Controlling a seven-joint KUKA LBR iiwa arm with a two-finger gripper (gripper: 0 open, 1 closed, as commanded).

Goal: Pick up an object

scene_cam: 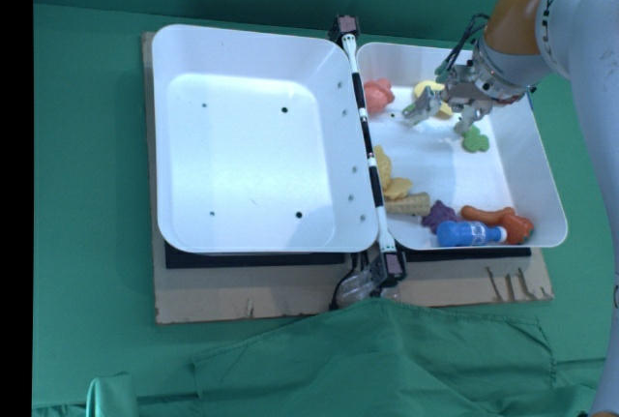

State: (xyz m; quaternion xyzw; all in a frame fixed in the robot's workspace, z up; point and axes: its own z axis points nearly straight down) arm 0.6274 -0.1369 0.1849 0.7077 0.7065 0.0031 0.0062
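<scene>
A: Camera view, near edge first: what do you see?
B: You have a blue bottle (470,233) and an orange toy (499,217) in the right bin (551,202), well nearer than the pincer (444,115).
A: And the pincer?
B: Its fingers are spread wide, gripping nothing; a green piece (476,142) sits just beside it, a yellow piece (427,91) just beyond.

We see a flat brown cardboard sheet (208,294) spread on the green cloth-covered table (87,163). Along the cardboard's near edge lies a rumpled green cloth (387,362); a black-and-white striped rod (366,139) crosses its middle.
</scene>
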